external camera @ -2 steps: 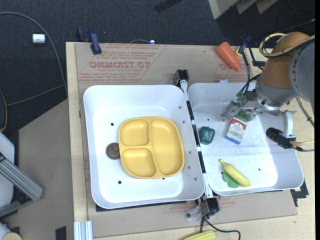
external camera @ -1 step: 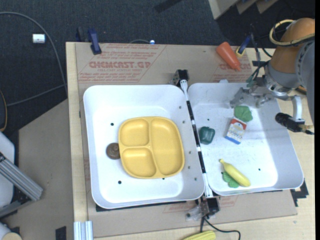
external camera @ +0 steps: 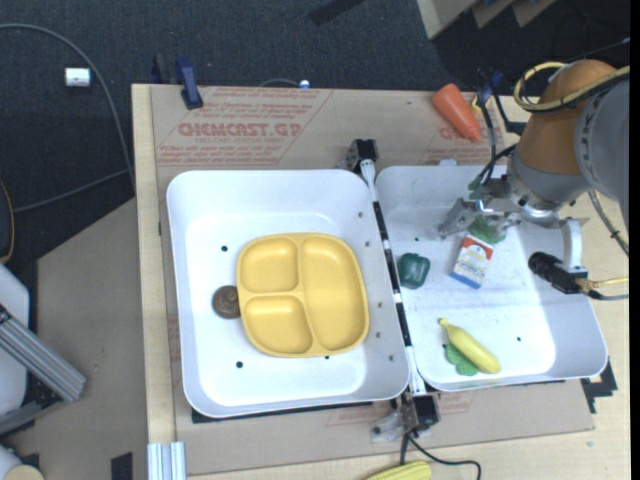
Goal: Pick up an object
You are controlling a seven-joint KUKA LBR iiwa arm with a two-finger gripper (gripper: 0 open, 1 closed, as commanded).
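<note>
White and red, the small carton lies mid-right of the frame in the right bin, just below the gripper, whose jaws stand spread and hold nothing, so the approach seems underway and a descent over the carton comes next

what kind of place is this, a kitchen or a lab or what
Most likely a robotics lab test bench, not a kitchen: a grey and orange robot arm reaches over two white bins clamped to a board, and they hold toy-like items such as a yellow divided plate and a banana.
</note>
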